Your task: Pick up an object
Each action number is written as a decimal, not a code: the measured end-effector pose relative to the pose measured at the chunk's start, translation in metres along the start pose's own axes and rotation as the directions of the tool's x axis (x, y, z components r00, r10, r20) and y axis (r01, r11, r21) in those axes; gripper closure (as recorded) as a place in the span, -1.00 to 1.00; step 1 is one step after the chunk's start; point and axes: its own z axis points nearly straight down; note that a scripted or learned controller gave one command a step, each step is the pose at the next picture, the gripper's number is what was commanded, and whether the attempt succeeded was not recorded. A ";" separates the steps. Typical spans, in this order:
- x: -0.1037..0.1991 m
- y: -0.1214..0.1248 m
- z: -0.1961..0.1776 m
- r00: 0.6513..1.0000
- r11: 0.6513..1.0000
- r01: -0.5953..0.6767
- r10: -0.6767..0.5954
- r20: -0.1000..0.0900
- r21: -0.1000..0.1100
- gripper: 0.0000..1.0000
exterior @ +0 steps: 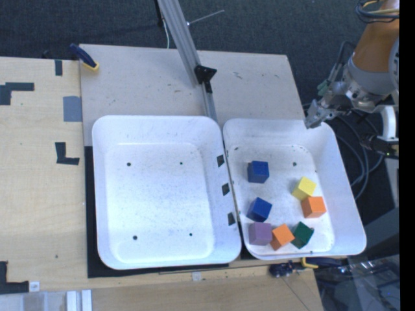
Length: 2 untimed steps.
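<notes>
A pale wooden tabletop (pixel 39 193) carries two white bins; the left bin (pixel 155 193) sits beside the right bin (pixel 337 173), which holds seven coloured blocks (pixel 258 171). The jaws (pixel 316 116) hover above its far rim; their spread I cannot tell.

Pretty even, soft overhead lighting, bright enough across the middle of the frame. Slightly blown out on the two white bins (pixel 224 135), fine speckle still readable on their floors. Only faint, short shadows under the coloured blocks (pixel 285 209) at lower right. Dark and murky along the top and far right, carpet detail mostly lost. Overall a bit soft and low-res, some noise. Blurry around the end effector (pixel 316 116) at upper right.
</notes>
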 end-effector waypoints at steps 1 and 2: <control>0.001 0.001 -0.034 1.000 1.000 0.000 0.000 -0.002 0.002 1.00; 0.050 0.012 -0.027 1.000 1.000 0.003 -0.003 -0.003 0.006 1.00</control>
